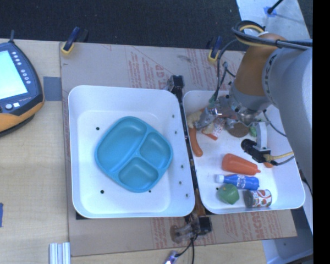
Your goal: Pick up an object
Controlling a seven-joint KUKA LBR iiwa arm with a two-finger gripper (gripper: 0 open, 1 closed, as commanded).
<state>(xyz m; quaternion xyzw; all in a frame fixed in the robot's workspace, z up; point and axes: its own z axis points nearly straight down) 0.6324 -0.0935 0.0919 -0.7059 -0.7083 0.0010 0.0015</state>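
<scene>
Two white bins sat side by side on the bench. The left bin [82, 147] held a blue divided plate [133, 153]. The arm [275, 87] reached into the right bin [289, 194], its gripper [215, 116] low near the far left corner. Around it lay a thin orange piece [195, 141], a carrot [240, 164], a blue tube [239, 181], a green pepper [227, 194] and a small can [258, 198].

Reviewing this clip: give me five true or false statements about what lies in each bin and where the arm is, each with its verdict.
1. The blue divided plate lies in the left bin. True.
2. The orange carrot lies in the left bin. False: it is in the right bin.
3. The gripper is over the right bin. True.
4. The small can stands upright. False: it lies on its side.
5. The green object lies beside the blue tube. True.
</scene>
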